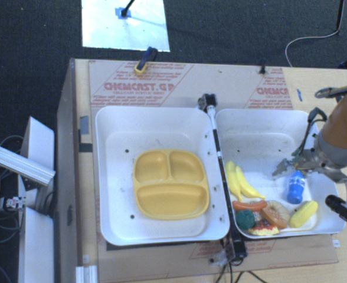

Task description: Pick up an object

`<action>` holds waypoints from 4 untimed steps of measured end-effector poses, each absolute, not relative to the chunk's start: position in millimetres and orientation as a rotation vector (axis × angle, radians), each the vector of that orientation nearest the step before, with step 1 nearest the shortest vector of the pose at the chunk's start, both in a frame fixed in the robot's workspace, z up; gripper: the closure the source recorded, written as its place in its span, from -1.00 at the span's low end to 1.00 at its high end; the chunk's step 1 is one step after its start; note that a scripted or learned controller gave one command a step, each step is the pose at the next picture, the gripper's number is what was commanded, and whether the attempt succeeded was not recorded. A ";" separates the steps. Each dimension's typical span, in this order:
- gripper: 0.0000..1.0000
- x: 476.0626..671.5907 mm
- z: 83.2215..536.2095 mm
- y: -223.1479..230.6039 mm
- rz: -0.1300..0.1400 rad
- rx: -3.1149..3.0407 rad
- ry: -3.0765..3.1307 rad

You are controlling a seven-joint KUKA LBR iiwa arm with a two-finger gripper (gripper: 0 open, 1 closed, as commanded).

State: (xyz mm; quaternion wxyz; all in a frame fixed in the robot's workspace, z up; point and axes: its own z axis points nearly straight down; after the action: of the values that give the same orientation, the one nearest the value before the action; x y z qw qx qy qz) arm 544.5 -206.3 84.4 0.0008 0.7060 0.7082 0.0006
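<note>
While our hand [295,168], grip state unclear to us, hangs above the small blue plastic bottle [295,188] near the counter's right edge, we should descend squarely.

The bench [161,78] bears two white bins, left bin [111,158] beside right bin [262,134].

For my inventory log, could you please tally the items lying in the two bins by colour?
Yellow: 3, the divided tray, bananas, lemon-shaped piece
Blue: 1, bottle
Orange-red: 1, sausage-shaped piece
Green: 1, round piece
Brown: 1, doughnut-like piece
Total: 7
</note>
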 end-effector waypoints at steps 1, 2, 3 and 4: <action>-1.00 520.2 84.2 -206.5 0.001 2.221 2.221; -1.00 486.8 84.1 -137.1 0.002 2.218 2.226; -1.00 570.3 83.1 -169.2 -0.013 2.224 2.233; -1.00 604.4 84.5 -168.4 0.001 2.218 2.223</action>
State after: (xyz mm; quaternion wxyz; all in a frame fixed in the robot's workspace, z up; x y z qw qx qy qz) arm 604.4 -168.4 84.5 0.0004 0.7063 0.7079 0.0003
